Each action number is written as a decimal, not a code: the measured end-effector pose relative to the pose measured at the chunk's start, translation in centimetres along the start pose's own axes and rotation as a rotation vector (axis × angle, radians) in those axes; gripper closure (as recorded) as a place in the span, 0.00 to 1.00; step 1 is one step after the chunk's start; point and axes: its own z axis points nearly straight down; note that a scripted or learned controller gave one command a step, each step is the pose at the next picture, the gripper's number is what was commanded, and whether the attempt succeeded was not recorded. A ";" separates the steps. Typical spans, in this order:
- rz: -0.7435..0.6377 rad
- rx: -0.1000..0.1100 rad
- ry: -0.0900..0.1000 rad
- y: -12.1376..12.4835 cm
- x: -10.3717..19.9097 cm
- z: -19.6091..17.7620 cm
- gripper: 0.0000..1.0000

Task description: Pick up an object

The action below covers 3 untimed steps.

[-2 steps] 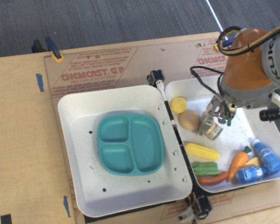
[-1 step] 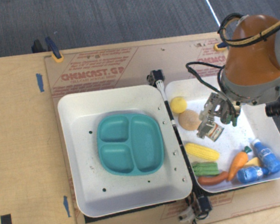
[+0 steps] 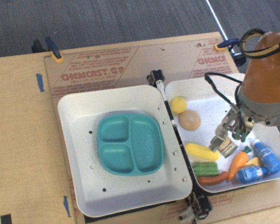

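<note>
Two white bins side by side on the table [image 3: 23, 166]. Left bin [image 3: 77, 143] carrying a teal divided plate [image 3: 130, 143] at its centre. Right bin [image 3: 209, 107] crowded with toy food: yellow lemon [image 3: 178, 104] at 11 o'clock, tan egg-like ball [image 3: 189, 120] just below it, corn cob [image 3: 201, 152] at 8 o'clock, green pod [image 3: 206, 168] and red sausage [image 3: 211, 179] at 7, carrot [image 3: 238, 164] at 6, blue bottles [image 3: 260, 162] at 5. Tool [image 3: 226, 142] hanging low over the bin's middle, just beside the corn and carrot; fingers too blurred to tell whether apart or together.
</note>
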 end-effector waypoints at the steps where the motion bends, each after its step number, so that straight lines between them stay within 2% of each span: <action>1: -0.027 -0.001 -0.003 -1.0 2.3 -3.2 1.00; 2: -0.118 0.000 0.000 -1.7 1.6 -1.8 1.00; 3: -0.504 0.000 0.000 -0.5 2.5 -1.6 1.00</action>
